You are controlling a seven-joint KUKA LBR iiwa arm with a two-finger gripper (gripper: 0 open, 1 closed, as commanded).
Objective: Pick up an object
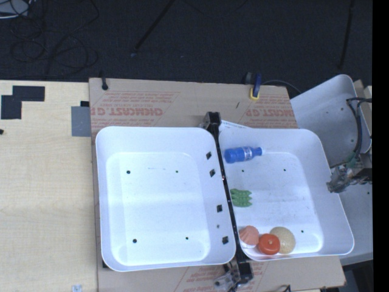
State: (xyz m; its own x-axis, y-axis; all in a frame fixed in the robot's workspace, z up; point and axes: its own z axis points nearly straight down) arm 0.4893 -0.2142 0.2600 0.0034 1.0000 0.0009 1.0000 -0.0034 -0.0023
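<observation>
The right bin [304, 140] holds several objects. A blue bottle [242, 154] lies on its side near the bin's far left corner. A small green item [240, 198] sits by the divider, midway along the left wall. In the near corner a pink piece [248, 235], a red round piece [268, 244] and a beige round piece [284, 238] cluster together. My gripper [338, 183] hangs small and dark at the right bin's right rim, apart from every object, with nothing visibly in it.
The left bin [158, 140] stands beside the right one, with a black divider clamp [222, 187] between them. Both rest on a cardboard sheet [158, 105]. A pale grey arm part [331, 111] looms over the right edge.
</observation>
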